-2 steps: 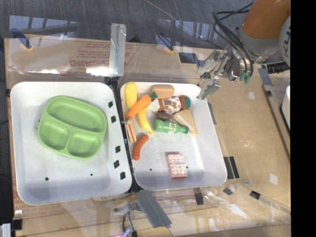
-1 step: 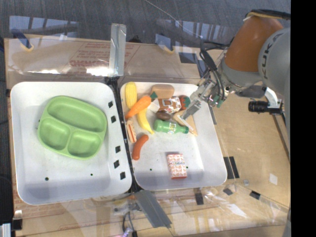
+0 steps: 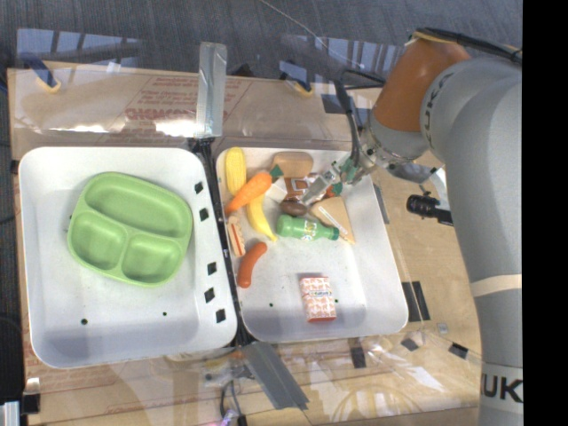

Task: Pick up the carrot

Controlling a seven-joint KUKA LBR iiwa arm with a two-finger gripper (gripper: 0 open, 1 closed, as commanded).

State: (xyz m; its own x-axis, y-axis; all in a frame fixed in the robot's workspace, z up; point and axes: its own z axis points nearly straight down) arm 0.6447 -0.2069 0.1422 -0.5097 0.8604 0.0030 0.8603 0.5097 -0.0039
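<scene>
The pincer (image 3: 321, 187) is seen low over the upper middle of the right bin (image 3: 377, 304), reached in from the right on the grey arm (image 3: 470, 140). Whether it is released or clenched cannot be told from this slant, and nothing is seen gripped by it.

The carrot (image 3: 248, 191) lies to the left of the pincer, in the upper left part of the same bin, apart from it, with a small brown item (image 3: 293, 208) and other clutter between. Its long axis runs on a diagonal, the green-topped end up and to the right, toward the pincer, and the tip down and to the left, near the bin's left wall. A leftward shift across the bin is judged to be what the pick calls for.

The carrot is crowded: a corn cob (image 3: 233, 169) is just above it and a banana (image 3: 260, 219) just below, both seemingly touching it. Also held in the right bin are a green bottle (image 3: 306, 230), a sausage (image 3: 251, 264) and a small patterned box (image 3: 318, 297).

In the left bin (image 3: 53, 318) a green divided plate (image 3: 130, 228) is held.
</scene>
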